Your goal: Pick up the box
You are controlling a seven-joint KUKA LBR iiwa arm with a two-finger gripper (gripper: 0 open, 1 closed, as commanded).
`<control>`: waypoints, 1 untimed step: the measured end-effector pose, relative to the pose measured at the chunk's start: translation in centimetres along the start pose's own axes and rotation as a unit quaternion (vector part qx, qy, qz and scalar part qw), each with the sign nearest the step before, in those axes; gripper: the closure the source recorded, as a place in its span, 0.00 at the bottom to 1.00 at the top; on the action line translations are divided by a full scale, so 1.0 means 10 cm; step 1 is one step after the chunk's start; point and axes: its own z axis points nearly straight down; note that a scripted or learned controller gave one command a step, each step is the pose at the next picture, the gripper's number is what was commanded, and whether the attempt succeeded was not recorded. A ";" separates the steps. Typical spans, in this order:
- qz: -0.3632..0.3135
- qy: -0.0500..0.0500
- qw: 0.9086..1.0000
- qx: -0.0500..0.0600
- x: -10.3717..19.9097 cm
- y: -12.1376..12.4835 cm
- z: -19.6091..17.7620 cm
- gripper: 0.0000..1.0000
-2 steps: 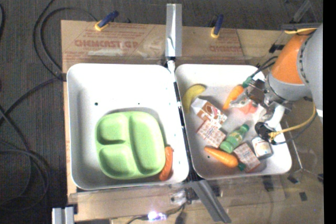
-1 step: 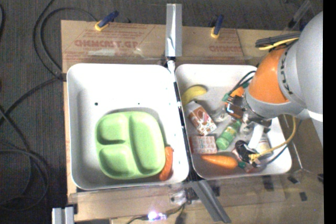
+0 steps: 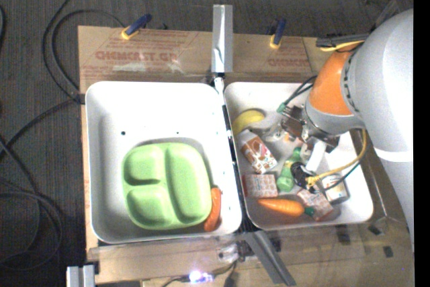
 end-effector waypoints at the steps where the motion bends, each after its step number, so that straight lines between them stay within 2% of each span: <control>1: -0.012 0.001 1.000 -0.002 -0.72 0.10 -0.01 0.00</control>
